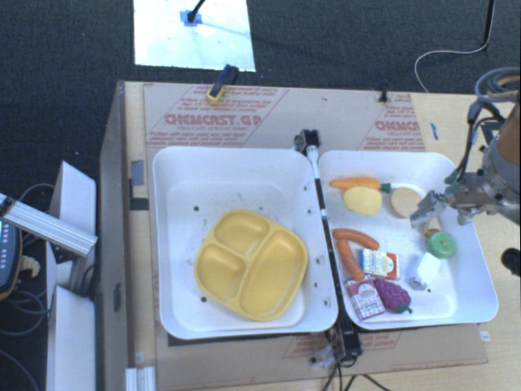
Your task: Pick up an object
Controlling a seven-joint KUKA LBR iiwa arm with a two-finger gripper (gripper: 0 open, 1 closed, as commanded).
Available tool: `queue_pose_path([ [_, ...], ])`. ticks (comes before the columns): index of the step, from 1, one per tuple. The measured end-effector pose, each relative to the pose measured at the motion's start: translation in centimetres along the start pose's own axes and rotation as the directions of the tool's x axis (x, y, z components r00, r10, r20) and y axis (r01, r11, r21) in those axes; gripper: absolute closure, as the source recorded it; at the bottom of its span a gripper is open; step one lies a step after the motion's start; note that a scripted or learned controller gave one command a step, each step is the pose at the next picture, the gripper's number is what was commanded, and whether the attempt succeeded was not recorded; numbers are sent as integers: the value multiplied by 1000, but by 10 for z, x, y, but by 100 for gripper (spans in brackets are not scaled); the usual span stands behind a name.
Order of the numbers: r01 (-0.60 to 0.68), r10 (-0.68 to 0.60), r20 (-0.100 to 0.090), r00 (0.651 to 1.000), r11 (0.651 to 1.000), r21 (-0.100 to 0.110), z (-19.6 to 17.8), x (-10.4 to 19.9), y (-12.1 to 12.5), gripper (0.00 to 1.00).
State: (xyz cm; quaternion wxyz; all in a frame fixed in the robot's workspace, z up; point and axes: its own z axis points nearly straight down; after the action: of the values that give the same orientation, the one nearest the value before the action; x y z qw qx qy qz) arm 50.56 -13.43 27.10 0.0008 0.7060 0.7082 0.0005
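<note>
Jaws (pixel 437 208) blurred, grip impossible to tell, over right bin (pixel 480 300) beside green round toy (pixel 442 244), arm (pixel 505 165) cut off

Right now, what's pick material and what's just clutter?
Pick candidates, right bin: carrot, lemon, sausages, carton, grapes, green disc; gripper above them.
Clutter: yellow tray in left bin, cardboard, floor sheet.
</note>
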Motion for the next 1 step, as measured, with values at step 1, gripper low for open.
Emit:
queue_pose_path([
  [1, 0, 0, -1, 1000, 1000, 5, 132, 32, 53, 0],
])
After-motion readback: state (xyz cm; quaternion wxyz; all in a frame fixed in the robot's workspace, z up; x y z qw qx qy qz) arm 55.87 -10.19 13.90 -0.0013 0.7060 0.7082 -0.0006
